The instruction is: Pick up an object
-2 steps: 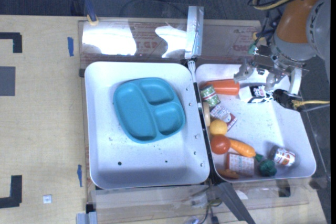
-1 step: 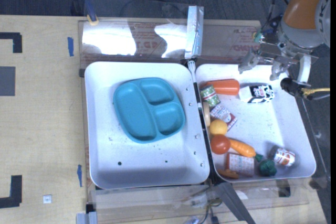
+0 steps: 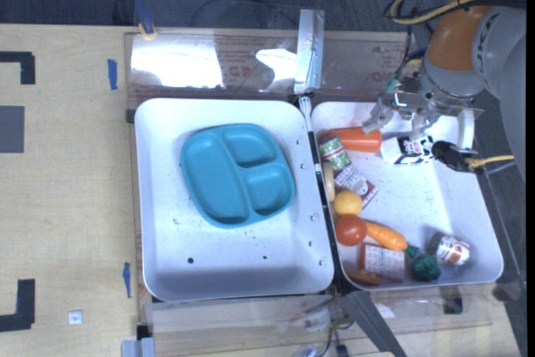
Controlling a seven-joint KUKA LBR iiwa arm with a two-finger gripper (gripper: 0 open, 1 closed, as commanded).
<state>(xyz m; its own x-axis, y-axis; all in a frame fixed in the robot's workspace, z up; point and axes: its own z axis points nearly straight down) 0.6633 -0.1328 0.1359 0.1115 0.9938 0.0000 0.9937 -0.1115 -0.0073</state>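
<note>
In the right bin, an orange carrot-like piece lies just left of the fingers; their opening cannot be told.

Two white bins sit side by side. One blue divided plate lies in the left one. The right bin holds two small cans, two carrots, one lemon, one tomato and one green vegetable.

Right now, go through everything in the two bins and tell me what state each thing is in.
Blue divided tray: flat, right way up, left bin.
Orange cylinder: lying down, right bin, under the claw.
Green-labelled can: on its side.
Red-labelled can: on its side.
Carrot: lying flat.
Tomato: resting against the carrot.
</note>
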